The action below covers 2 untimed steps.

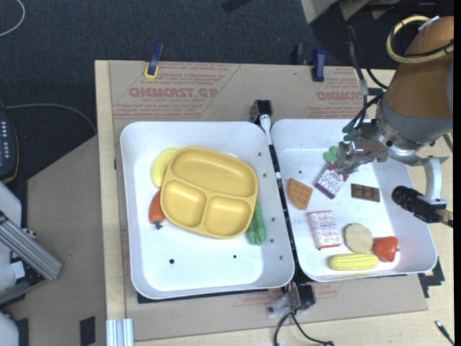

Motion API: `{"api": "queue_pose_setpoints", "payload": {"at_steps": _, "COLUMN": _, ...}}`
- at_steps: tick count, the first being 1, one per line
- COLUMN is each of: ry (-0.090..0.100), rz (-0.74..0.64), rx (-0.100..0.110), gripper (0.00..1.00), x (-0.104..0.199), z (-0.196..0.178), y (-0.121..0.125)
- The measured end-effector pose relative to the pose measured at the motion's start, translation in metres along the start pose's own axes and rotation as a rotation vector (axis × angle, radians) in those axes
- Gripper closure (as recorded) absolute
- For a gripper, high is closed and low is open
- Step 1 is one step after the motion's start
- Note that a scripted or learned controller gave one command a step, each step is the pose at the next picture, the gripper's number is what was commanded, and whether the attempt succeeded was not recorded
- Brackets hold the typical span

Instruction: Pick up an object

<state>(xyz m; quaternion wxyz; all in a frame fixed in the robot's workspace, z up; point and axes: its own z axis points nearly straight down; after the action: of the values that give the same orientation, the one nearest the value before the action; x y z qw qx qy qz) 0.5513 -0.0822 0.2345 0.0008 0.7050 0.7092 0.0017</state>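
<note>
Hovering over the right bin [425,254], the gripper [346,161] sits just above a purple packet [330,184]; its grip state cannot be told

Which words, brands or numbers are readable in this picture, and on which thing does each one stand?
"CHEMCAST GP": red print on the brown board under the bins, left side.
A second red print on the board's right side: partly hidden, not readable.
Purple packet: print too small to read.
Red and white packet: print too blurred to read.

Dark blue-grey carpet [108,16] surrounds a brown board bench [216,85] — two clamps [153,62] grip its far edge.
</note>
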Motion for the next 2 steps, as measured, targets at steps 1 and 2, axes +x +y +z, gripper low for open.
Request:
{"api": "queue_pose_setpoints", "payload": {"at_steps": 1, "ry": 0.0, "rz": 0.004, "rx": 0.007, "gripper": 1.0, "x": 0.017, "z": 0.021, "y": -0.001}}
{"api": "queue_pose_setpoints", "payload": {"at_steps": 2, "ry": -0.002, "rz": 0.005, "rx": 0.0, "gripper": 1.0, "x": 0.018, "z": 0.001, "y": 0.003}}
